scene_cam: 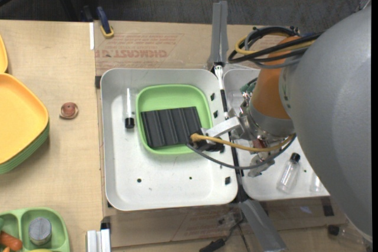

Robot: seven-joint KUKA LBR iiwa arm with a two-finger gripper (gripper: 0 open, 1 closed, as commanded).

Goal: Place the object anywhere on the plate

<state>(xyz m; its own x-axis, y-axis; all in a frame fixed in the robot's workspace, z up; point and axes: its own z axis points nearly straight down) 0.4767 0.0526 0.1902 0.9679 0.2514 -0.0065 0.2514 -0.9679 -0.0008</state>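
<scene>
A green square plate (175, 95) lies in the left white bin (165, 189). On the plate's front half rests a flat black ribbed object (170, 127), its lower edge reaching the plate's rim. My gripper (256, 149) hangs under the orange-banded wrist over the left side of the right bin (307, 185), just right of the divider between the bins. The wrist and cables hide its tips, and I see nothing held in it.
A white pen with a black cap (128, 108) lies in the left bin beside the plate. A small clear bottle (287, 174) lies in the right bin. On the bench to the left are stacked yellow plates (20, 121), a small brown disc (69, 110) and a green tray (26, 232).
</scene>
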